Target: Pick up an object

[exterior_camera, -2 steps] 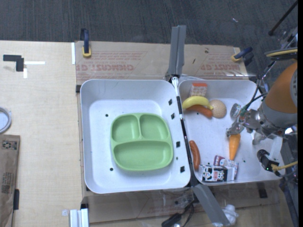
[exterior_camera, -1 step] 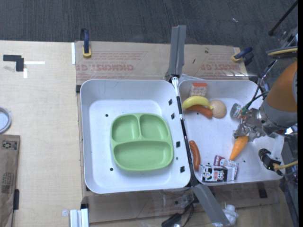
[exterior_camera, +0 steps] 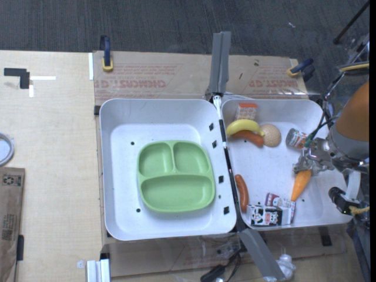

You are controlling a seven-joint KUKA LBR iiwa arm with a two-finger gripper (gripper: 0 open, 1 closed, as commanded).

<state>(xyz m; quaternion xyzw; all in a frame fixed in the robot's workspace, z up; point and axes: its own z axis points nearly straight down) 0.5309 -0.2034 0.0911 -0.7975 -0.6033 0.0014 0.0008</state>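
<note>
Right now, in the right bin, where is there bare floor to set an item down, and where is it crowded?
Bare floor lies mid-bin, bordered by the banana above, the sausage to the left, the milk carton below and the carrot to the right. The far edge is crowded: banana, round bun, can. The end effector sits at the carrot's top.

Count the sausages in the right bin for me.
2. One sausage lies along the right bin's left wall, near the milk carton. The other sausage sits at the back, tucked under the banana. None looks hidden, though the arm covers the bin's right edge.
</note>
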